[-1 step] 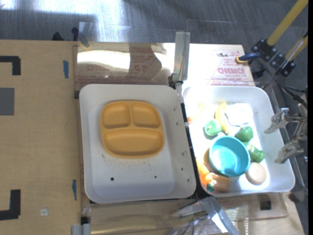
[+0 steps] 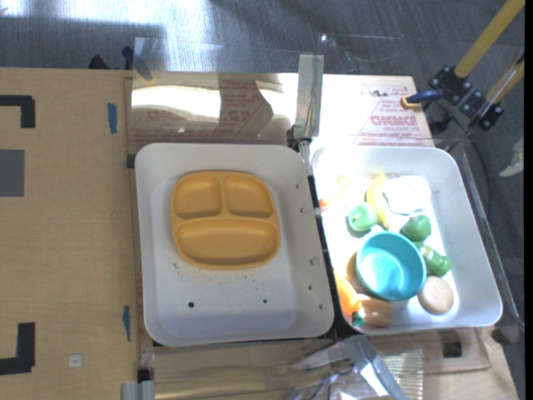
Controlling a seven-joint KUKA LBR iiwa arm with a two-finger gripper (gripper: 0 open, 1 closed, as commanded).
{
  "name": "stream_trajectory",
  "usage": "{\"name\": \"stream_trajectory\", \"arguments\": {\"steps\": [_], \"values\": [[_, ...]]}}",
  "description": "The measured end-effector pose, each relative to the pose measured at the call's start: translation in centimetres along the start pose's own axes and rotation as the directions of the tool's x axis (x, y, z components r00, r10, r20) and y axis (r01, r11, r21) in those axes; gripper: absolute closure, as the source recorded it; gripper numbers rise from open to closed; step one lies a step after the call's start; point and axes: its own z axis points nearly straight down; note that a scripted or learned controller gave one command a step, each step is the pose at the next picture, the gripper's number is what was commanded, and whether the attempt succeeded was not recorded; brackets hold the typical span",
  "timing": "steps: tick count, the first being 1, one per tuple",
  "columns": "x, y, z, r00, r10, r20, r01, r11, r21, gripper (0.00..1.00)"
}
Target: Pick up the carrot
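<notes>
The carrot (image 2: 343, 292) lies in the right bin (image 2: 471, 209), wedged against the lower left side of the blue bowl (image 2: 390, 266) and close to the bin's left wall. Only a thin orange strip of it shows past the bowl's rim, with a green end pointing toward the bin's near corner.

Just below the bowl, touching the carrot's green end, sits a brown, roll-shaped piece (image 2: 376, 311). To the lower right of the bowl rests a pale, egg-like ball (image 2: 435, 294). 3 green toy foods ring the bowl: 1 round piece (image 2: 361, 217) just above its left side, 1 (image 2: 415, 227) just above its right side, and 1 (image 2: 437, 262) touching or nearly touching its right edge. A yellow banana (image 2: 378, 200) stands above the bowl between the 2 upper green pieces, and a white, washed-out object (image 2: 407, 193) lies just beyond it, too bright to make out. A small orange scrap (image 2: 323, 197) sits well above and left of the bowl, against the bin wall.

Left of the bowl, across the seam where the 2 bins meet, the left bin (image 2: 155, 257) holds a yellow divided plate (image 2: 225, 217) with 3 compartments. Farther left of that, a cardboard sheet (image 2: 58, 223) covers the bench. Far above and right of the bowl, a yellow pole (image 2: 493, 28) slants over the floor.
</notes>
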Motion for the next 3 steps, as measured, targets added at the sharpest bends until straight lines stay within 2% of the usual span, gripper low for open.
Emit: {"name": "stream_trajectory", "arguments": {"steps": [1,2,3], "values": [[-1.14,-0.32,-11.29,1.000,0.001,0.003,-0.001,1.000,0.002,0.00],[-1.32,-0.38,-12.11,1.000,0.003,0.007,-0.003,1.000,0.002,1.00],[-1.32,-0.39,-12.05,1.000,0.003,0.006,-0.003,1.000,0.001,0.00]]}}
